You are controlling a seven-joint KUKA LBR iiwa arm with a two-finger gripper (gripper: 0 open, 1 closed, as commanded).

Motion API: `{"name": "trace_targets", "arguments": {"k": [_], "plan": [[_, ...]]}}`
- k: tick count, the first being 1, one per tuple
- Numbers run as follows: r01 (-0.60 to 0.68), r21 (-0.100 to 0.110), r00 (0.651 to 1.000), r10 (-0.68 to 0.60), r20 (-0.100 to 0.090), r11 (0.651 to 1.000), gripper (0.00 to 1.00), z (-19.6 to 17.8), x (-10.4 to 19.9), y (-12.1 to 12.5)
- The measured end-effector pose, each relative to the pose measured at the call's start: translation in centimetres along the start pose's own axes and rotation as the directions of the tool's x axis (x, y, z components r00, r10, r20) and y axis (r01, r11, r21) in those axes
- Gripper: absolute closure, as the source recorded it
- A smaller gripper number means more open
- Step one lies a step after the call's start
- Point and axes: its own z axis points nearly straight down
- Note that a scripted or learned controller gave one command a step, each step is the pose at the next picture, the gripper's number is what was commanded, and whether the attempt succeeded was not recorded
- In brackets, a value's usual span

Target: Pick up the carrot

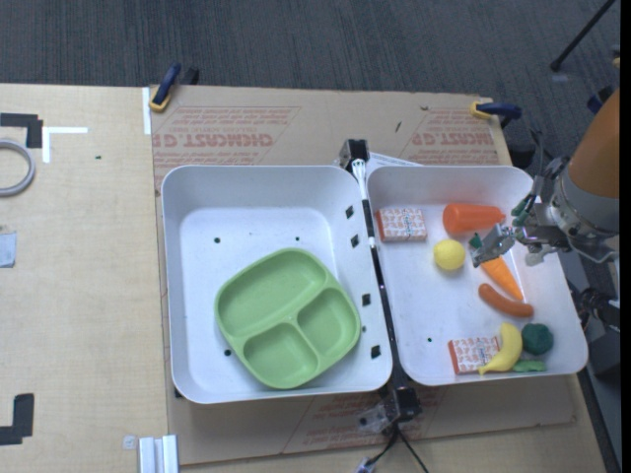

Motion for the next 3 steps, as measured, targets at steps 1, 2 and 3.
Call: {"name": "trace_targets", "arguments": {"k": [1,2,3], "plan": [[-0.438,0.002,0.899,0.438,0.0,0.899,0.0,11.03,0.07,2.61],[-0.438,0.003,0.899,0.438,0.0,0.899,1.0,10.09,0.04,2.6],[-0.438,0.003,0.899,0.438,0.0,0.899,0.0,10.1,0.05,2.6]]}}
